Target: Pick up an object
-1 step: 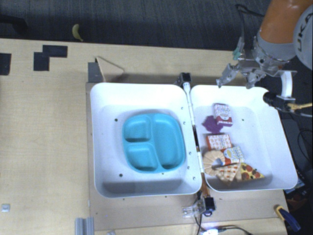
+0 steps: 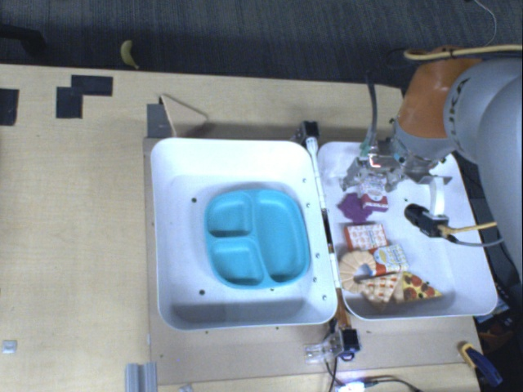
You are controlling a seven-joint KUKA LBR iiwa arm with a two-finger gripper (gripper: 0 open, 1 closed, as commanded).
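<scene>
Pincer [image 2: 372,170] is seen low in the right bin [image 2: 470,219], just above the purple piece [image 2: 356,207]; whether it is open or closed cannot be told, and nothing is seen held. The purple piece lies near the bin's left wall, its long axis judged roughly across the bin, though blurred. A miss is risked: the piece sits close to the wall and to the red-and-white packet [image 2: 365,236], so either could be struck or nudged instead
</scene>
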